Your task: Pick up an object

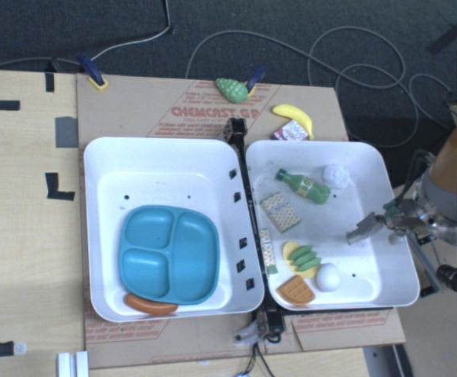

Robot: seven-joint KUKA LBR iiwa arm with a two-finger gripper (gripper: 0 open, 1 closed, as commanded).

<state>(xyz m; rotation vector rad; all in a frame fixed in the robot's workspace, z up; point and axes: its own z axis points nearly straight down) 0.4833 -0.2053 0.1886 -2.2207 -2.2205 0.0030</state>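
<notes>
Tool (363, 230) sits over the right side of the right bin (370, 159), fingers spread apart and nothing between them, just bare bin floor under it. Arm comes in from the right edge. Stuff in that bin: green bottle (303, 185) lying tilted near the top, white ball (336, 176) just beside it, a grey patterned pad (280, 211) below, then green pea pods (304, 257), a white egg (327, 276) and a waffle-looking thing (296, 290) near the front. Left bin (103, 159) has a blue divided plate (169, 254) with a hot dog (150, 305) at its front edge. Banana (295, 117) lies on the surface behind the bins.
</notes>
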